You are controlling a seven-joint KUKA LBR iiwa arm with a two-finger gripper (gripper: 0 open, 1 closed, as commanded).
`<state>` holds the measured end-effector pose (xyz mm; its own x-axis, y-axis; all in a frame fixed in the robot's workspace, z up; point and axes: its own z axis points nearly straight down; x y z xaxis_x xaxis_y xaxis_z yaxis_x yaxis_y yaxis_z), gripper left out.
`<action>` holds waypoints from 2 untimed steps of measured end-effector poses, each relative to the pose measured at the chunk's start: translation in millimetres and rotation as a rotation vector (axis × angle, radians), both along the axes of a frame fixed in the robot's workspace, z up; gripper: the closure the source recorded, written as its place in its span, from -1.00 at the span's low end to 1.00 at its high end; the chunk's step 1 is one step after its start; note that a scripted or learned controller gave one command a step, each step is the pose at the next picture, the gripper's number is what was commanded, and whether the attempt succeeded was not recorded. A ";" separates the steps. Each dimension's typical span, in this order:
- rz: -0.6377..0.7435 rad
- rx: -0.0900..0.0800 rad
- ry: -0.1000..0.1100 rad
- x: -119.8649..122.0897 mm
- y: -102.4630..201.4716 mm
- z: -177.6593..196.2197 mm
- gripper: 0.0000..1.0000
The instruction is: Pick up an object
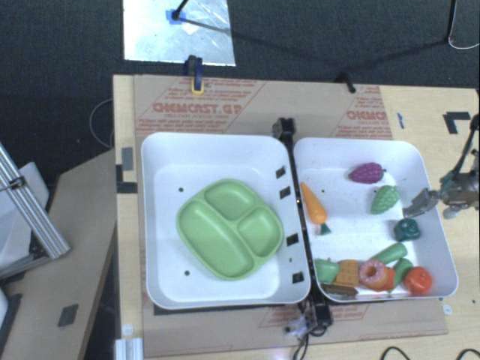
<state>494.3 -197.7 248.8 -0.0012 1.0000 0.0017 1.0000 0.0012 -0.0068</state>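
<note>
The right bin (352, 235) holds several toy foods. A purple bunch of grapes (366, 173) lies at the back, a light green leafy piece (385, 199) just in front of it, and an orange carrot (313, 205) by the left wall. A dark green piece (407, 229) sits near the right wall. Along the front lie a green pepper (326, 268), a brown waffle (346, 272), a pink donut (373, 274), a green cucumber (386, 253) and a red tomato (418, 279). My gripper (436, 205) hangs over the bin's right rim, open, with nothing between its fingers, just above the dark green piece.
The left bin (165, 178) bears a light green divided plate (229, 229). A black clip divider (289, 193) joins the two bins. Both stand on a cardboard-covered bench (225, 107). A metal frame (26, 208) stands at the far left.
</note>
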 end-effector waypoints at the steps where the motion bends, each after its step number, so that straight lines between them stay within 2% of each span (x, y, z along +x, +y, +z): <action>1: 0.003 -0.002 -0.008 2.0 0.2 3.8 -1.00; 2: 0.000 -0.001 -0.004 9.7 -1.9 -54.8 -1.00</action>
<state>504.0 -199.6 193.9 -0.0015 1.0000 0.0011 1.0000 0.0015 -0.0028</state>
